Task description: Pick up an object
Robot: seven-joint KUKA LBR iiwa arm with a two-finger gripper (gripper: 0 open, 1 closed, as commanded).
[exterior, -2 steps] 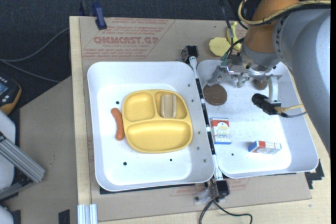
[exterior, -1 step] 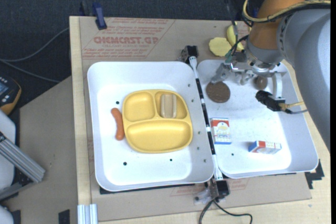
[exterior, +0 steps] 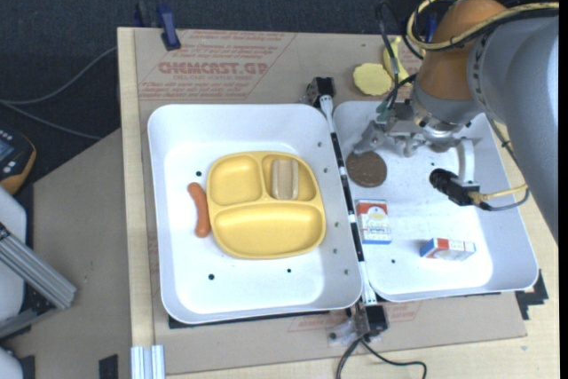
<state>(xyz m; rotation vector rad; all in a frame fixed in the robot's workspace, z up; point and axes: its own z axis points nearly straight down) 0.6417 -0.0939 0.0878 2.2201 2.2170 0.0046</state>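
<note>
Overhead, the arm reaches in from the right, and its gripper [exterior: 393, 140] hangs over the upper left part of the right bin [exterior: 417, 284]. Whether the gripper is open or closed cannot be told from this angle, and nothing shows in its hold.

Just below and left of the gripper, a brown disc [exterior: 366, 169] lies flat on the bin floor, close to the wall shared with the left bin [exterior: 177, 155]. Being round, it has no long axis. Whether the gripper touches it cannot be told.

Below the disc, a small carton [exterior: 374, 222], white with red and blue, lies beside the same wall. Its long axis runs along that wall, towards the disc. To its right, apart from it, a red, white and blue box [exterior: 446, 249] lies with its long axis across the bin, its right end tipped a little lower.

In the left bin sits a yellow tray [exterior: 266, 231] with three compartments. A pale bun [exterior: 284, 178] lies in the upper right one, long axis up and down the view. An orange sausage [exterior: 201, 209] lies on the bin floor just beside the tray's left edge, roughly parallel to the bun.

Outside the bins, on the bench [exterior: 222, 67], a yellow lump [exterior: 373, 79] rests above the right bin.
</note>
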